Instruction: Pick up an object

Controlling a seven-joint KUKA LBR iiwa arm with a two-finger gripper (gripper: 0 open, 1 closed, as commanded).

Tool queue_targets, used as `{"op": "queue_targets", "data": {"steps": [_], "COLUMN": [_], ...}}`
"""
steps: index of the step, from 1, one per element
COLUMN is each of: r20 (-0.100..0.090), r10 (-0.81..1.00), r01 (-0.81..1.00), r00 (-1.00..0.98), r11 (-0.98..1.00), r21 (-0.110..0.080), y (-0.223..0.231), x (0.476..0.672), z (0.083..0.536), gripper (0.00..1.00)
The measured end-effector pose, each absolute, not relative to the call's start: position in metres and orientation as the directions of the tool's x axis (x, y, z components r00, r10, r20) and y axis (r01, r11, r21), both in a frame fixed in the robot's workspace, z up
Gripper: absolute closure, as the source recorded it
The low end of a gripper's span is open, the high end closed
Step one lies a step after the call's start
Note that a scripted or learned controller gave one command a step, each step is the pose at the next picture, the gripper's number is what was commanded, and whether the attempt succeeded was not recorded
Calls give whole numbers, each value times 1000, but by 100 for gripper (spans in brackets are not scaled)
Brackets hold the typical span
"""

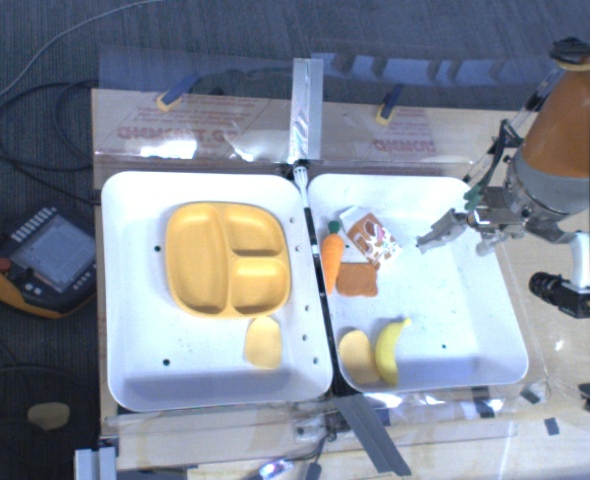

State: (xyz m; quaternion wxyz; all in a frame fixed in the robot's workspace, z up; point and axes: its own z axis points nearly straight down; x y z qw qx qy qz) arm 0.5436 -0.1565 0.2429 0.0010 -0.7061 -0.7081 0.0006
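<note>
In the right bin (475,308) an orange carrot (332,259) lies along the left wall. Beside it are a white packet with a red pattern (371,238) and a flat brown piece (357,280). A yellow banana (390,349) and a pale yellow rounded item (355,356) rest at the front left corner. My gripper (430,238) hangs over the bin's upper right part, a short way right of the packet and apart from it. Its tip points left.
The left bin (135,298) holds a yellow divided tray (227,258) and a pale yellow lump (263,343) near the front. A metal rail (305,108) divides the back boards. A handheld control pendant (37,258) lies on the floor at far left.
</note>
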Motion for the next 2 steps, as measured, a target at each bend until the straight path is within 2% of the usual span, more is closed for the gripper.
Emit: {"op": "queue_targets", "data": {"steps": [1, 2], "r20": [-2, -1], "r10": [994, 960], "r01": [994, 960], "r00": [-110, 280], "r11": [110, -280], "r21": [1, -3], "y": [-163, -127], "x": [535, 582], "z": [434, 332], "gripper": [0, 0]}}
